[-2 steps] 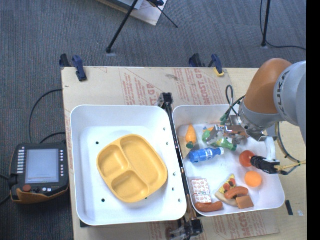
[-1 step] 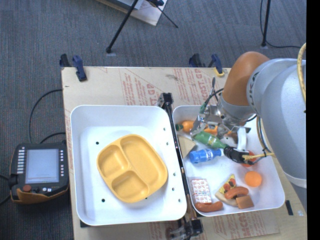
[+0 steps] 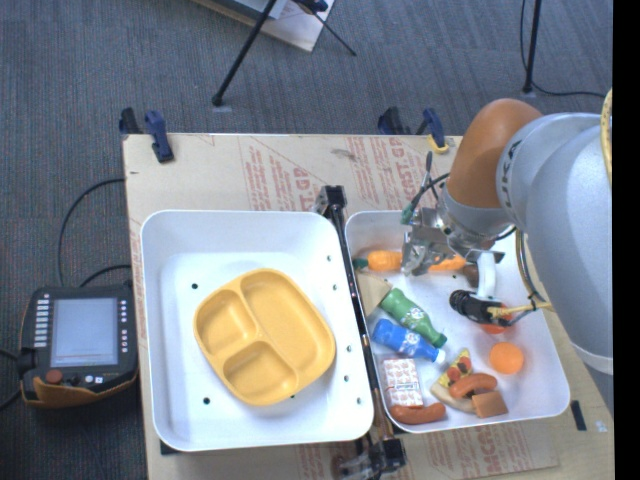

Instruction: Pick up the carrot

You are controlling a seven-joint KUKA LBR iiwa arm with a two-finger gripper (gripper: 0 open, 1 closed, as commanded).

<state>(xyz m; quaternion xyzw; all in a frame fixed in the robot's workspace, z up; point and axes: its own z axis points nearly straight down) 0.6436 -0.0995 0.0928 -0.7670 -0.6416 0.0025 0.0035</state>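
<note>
Carrot (image 3: 383,260) is seen lying in the right bin (image 3: 545,393), near its far left corner. Jaws (image 3: 418,259) are lowered just beside it; spread or pressed together cannot be told. Carrot is not lifted; grasp and lift remain, by judgement.

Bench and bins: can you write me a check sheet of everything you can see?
Surface: bench bears a left bin and a right bin.
Job's things: carrot lies at the right bin's top left.
Clutter: yellow tray in the left bin; green bottle, blue bottle, orange ball, sausage and pizza slice in the right bin.
Grippers: claw is just right of the carrot; open or shut, cannot tell.
Cables: wires by the wrist.
Surroundings: pendant on carpet, blue clamps, tripod legs.
</note>
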